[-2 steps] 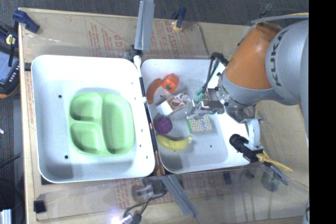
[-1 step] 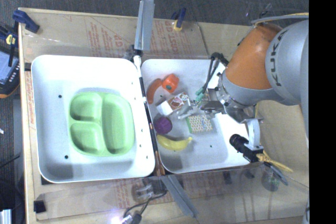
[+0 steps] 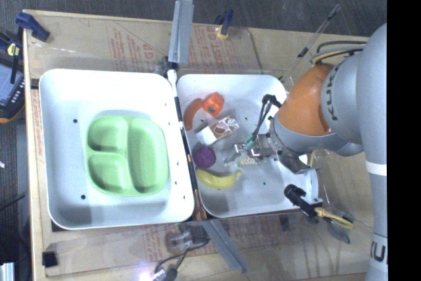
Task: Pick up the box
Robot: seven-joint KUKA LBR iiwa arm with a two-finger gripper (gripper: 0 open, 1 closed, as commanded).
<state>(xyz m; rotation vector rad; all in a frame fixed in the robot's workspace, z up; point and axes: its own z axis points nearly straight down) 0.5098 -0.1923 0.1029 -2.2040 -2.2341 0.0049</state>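
The box (image 3: 222,128), a small white carton with brown and red print, lies tilted in the right bin (image 3: 276,85), left of centre. An orange and red toy (image 3: 205,107) sits just above it. Below it are a purple fruit (image 3: 204,156) and a yellow banana (image 3: 219,178). My gripper (image 3: 250,153) hangs low over the bin's middle, to the right of the box and a little below it, and apart from it. Nothing shows in the gripper. The grey arm with its orange band (image 3: 306,108) covers the bin's right side.
A green three-part tray (image 3: 127,154) lies in the left bin (image 3: 59,85). A raised rim between the two bins runs just left of the box. Clamps and cables sit on the wooden bench around the bins.
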